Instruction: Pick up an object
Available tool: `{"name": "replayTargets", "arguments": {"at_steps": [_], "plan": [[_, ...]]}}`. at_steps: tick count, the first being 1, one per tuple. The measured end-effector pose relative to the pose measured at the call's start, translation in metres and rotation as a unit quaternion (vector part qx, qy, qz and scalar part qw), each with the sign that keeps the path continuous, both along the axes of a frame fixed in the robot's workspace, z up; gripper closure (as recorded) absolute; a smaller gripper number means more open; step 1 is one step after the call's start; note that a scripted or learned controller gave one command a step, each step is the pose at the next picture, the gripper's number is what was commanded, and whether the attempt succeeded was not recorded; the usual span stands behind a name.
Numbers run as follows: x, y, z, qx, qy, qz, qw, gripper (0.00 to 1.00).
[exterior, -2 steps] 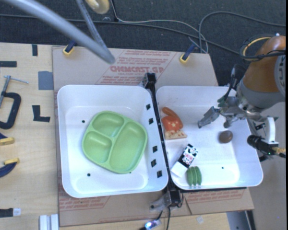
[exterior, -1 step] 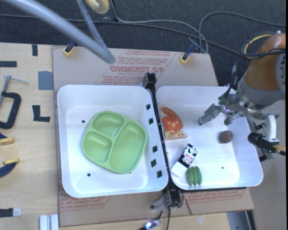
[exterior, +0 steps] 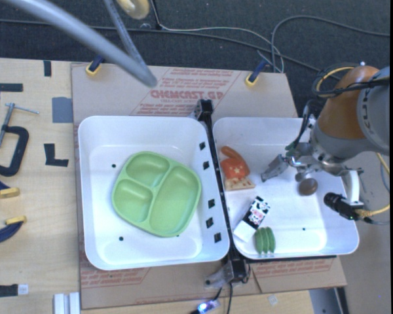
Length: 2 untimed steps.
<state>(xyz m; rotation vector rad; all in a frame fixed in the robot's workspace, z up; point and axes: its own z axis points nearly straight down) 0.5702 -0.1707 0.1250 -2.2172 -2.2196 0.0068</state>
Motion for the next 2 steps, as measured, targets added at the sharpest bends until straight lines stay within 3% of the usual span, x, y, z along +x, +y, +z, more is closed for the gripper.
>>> {"name": "replayTargets", "arguments": {"at_steps": [1,2], "plan": [[0.0,0.0,-0.042,-0.001,-0.003,0.0,1.0,0.0],[0.002,0.0,-0.028,-0.0022,-0.005,0.001,1.0,1.0]]}}
